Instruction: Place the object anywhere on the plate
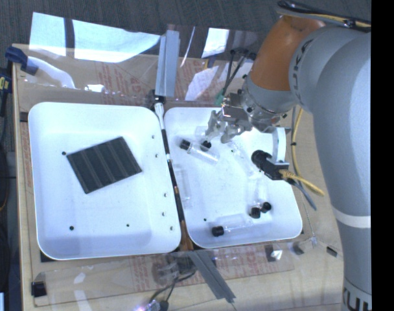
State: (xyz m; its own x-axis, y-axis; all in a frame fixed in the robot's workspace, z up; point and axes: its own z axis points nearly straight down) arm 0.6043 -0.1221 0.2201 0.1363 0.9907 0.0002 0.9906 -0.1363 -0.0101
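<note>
Arm (326, 109): grey with an orange band, reaching in from the right and bending down over the right bin's far edge.

Left bin (48, 232): white, shallow, lying beside the right one, the two rims meeting along the middle.

Right bin (294, 229): white, shallow, holding several clear objects with black ends.

Plate (104, 164): dark, ribbed, rectangular, sitting at a slant in the left bin (well apart from the gripper).

Gripper (223, 129): hanging over the far part of the right bin; jaws' state I cannot tell, since the metal parts are blurring together.

Object (198, 149): clear, with black ends, lying in the right bin just below the gripper; whether the two are touching is not showing.

Other clear pieces: one (229, 227) lying near the front rim, another (257, 196) standing by the right wall.
</note>
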